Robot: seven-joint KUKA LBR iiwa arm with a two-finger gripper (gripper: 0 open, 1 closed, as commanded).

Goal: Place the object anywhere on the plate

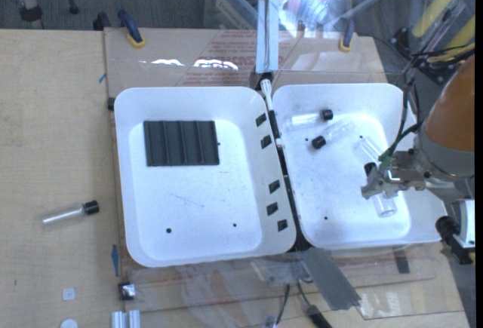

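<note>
The gripper (pixel 381 187) is low in the right bin (pixel 339 232), over a clear vial (pixel 386 204); whether it pinches it, I cannot tell. Confirm a firm hold, lift straight, then carry left to the dark plate (pixel 181 142).

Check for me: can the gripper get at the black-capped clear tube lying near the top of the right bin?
Probably yes. The tube lies apart from the bin wall with bare floor around it, and the gripper hangs over the same right bin with nothing between them.
</note>
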